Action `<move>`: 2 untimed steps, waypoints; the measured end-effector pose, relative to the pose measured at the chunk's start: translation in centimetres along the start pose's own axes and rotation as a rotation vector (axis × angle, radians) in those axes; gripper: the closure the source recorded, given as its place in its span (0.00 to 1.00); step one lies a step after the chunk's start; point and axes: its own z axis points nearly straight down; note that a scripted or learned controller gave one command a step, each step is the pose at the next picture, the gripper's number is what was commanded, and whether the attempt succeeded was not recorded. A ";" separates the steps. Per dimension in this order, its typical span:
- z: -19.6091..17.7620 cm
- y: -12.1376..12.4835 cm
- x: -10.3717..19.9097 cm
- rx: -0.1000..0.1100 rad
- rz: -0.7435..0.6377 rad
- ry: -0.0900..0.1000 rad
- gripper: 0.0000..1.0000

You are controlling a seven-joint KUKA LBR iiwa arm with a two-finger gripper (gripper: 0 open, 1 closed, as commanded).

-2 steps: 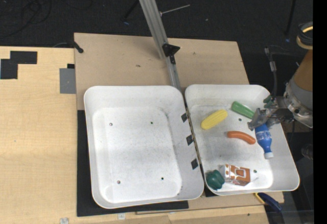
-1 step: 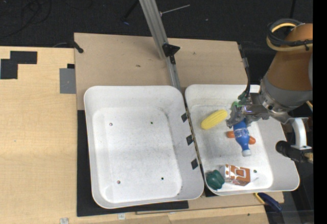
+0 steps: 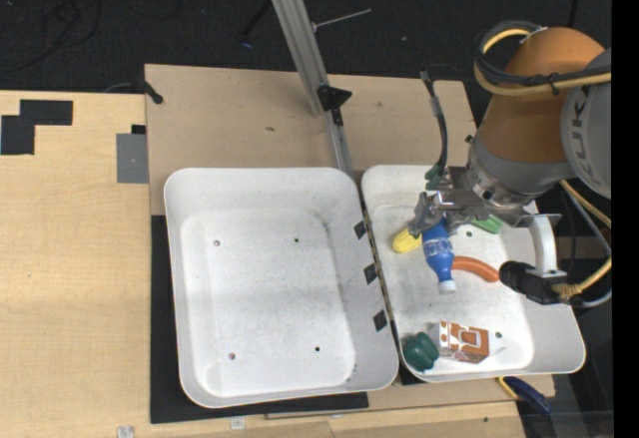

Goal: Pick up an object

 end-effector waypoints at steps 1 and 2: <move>1.5 2.0 5.2 0.001 0.002 -0.001 1.00; 1.1 3.9 10.9 -0.001 0.001 -0.002 1.00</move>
